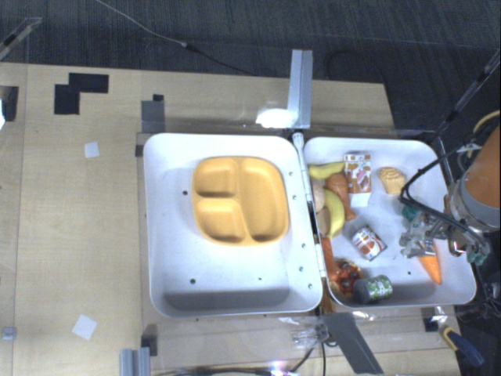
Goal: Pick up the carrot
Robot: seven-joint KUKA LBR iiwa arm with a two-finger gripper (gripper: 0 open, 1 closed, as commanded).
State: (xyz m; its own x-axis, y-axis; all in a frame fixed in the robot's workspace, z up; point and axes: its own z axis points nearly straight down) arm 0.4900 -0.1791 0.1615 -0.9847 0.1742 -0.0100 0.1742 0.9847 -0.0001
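Observation:
The carrot [431, 269] is a short orange cone lying on the floor of the right bin [391, 218], near its right front corner and pointing toward the front. My gripper [417, 241] hangs just above and to the left of the carrot's thick end, at the tip of the grey arm with the orange band [481, 171] that comes in from the right. Cables and the wrist body cover the spot where the gripper meets the carrot, so I cannot tell whether they touch.
The right bin also holds two bananas [335, 212], a red and white carton [358, 171], a bread roll [391, 180], a small tin [367, 243], a green can [376, 288] and red items [344, 272]. A yellow divided plate [239, 200] sits in the left bin [168, 233].

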